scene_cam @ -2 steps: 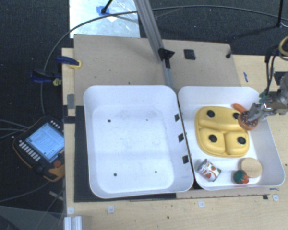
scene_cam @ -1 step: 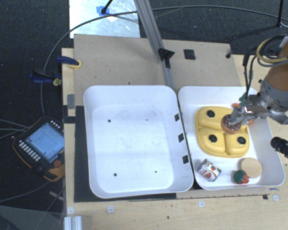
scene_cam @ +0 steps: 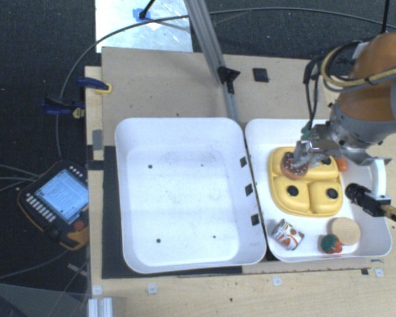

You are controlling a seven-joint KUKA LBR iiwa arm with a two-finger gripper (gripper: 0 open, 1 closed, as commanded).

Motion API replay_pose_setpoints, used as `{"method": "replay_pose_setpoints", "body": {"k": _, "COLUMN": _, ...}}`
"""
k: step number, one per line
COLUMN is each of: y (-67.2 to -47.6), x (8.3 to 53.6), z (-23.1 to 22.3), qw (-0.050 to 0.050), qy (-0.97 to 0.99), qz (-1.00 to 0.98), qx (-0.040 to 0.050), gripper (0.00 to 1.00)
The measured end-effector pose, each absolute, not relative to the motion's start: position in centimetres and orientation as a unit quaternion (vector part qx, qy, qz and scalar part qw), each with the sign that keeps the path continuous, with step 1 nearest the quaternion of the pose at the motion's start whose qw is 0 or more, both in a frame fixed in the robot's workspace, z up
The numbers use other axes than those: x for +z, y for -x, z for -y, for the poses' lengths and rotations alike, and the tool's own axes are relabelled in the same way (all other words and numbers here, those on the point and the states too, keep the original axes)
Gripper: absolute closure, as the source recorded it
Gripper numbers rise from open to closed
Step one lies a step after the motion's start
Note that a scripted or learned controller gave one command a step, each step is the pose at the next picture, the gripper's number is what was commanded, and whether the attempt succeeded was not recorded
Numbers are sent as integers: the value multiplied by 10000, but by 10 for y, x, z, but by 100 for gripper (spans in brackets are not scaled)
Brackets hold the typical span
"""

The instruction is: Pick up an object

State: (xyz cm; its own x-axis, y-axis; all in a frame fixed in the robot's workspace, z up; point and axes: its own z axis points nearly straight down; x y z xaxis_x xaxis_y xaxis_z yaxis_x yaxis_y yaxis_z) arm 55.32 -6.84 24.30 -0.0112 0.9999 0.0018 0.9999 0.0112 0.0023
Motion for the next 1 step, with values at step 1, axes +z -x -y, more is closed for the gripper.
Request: {"method": "replay_pose_setpoints", "body": {"k": 1, "y": -558, "x": 229, "z": 11, "qw": -8, "qy": -7033, "qz": -7109, "qx": 10, "gripper": 100}}
